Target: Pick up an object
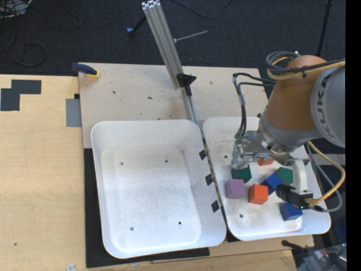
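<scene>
arm [304, 106] cut off at right edge, red block [265, 162] partly hidden beneath its wrist

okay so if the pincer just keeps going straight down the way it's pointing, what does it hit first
Most likely the dark green block: the pincer hangs right above it in the right bin, with the purple block just beyond. Height is hard to judge from this slanted view, so it may already be near contact.

The pale wooden bench [130, 92] carries two shallow white bins side by side. The right bin [223, 137] lies under the end effector [241, 158]; the left bin [113, 145] sits beside it, farther from the end effector. A blue-and-yellow clamp [86, 69] rests at the bench's far-left corner, well apart from the end effector.
</scene>
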